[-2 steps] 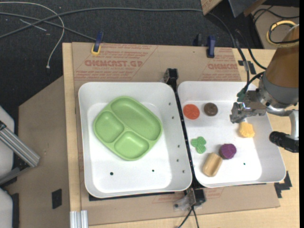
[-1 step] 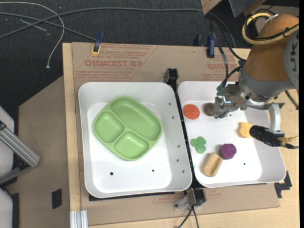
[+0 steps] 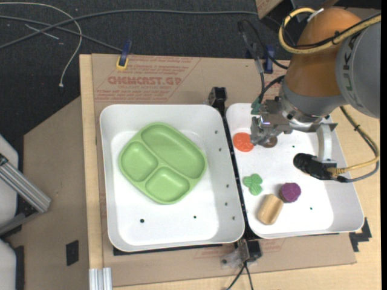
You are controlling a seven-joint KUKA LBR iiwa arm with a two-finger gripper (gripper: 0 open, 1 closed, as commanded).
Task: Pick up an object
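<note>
The grey and orange arm point(image 3: 314, 59) reaches over the right bin point(image 3: 347, 219) on the counter point(image 3: 89, 162). Its jaws hang low near the far left part of that bin, just beside a flat orange circle point(image 3: 243, 142). You cannot tell if the jaws are clenched or released. Closer to the front of the same bin sit a small green toy point(image 3: 253, 183), a purple toy point(image 3: 290, 191) and a tan roll point(image 3: 269, 209), all near each other. In the left bin point(image 3: 115, 125) lies a big green plate point(image 3: 161, 162) with three parts.
</note>
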